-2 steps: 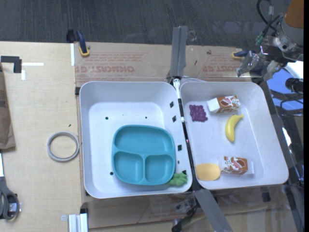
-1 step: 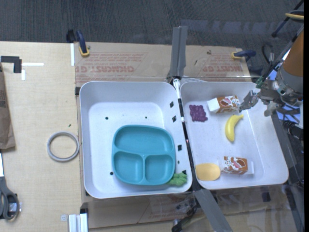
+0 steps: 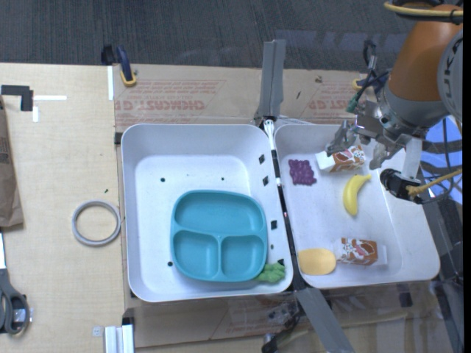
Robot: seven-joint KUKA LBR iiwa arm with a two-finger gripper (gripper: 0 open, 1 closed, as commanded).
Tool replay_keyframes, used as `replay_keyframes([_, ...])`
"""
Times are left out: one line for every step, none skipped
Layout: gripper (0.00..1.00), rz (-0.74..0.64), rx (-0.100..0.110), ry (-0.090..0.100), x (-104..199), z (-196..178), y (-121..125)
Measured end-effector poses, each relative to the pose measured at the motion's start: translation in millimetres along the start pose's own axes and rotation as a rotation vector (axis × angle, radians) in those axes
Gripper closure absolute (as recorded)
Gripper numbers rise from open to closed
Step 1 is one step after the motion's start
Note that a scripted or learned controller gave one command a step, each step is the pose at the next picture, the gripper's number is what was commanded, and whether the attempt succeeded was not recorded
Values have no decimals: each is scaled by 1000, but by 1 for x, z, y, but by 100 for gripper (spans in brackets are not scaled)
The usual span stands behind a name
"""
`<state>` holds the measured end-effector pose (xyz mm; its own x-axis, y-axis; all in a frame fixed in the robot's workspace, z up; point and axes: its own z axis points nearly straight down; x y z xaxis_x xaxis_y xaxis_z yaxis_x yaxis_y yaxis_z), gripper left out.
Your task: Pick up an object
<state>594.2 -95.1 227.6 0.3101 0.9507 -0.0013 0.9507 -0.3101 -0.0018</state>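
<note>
Red mirrored print on the cardboard sheet [image 3: 176, 98] is too blurred to read

Dark carpet [image 3: 184, 13] ran along the far side. The bench [image 3: 59, 168] was pale wood, with cardboard [image 3: 191, 98] laid across its far part. A tape ring [image 3: 96, 222] lay left, scissors [image 3: 13, 309] near left, a clamp [image 3: 121, 65] far.

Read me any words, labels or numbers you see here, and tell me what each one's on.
Cardboard sheet behind the bins: red printed lettering, appears mirrored or upside down, too blurred to read.
Small carton beside the hand: printing too small to read.
Carton near the front: printing too small to read.
</note>
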Motion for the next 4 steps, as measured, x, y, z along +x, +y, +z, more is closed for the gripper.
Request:
replay_keyframes([0, -211, 0, -1, -61, 6, 43])
replay_keyframes([0, -188, -1, 0, -24, -18, 43])
replay_keyframes([0, -274, 1, 0, -67, 35, 15])
replay_keyframes([0, -403, -1, 1, -84, 136, 0])
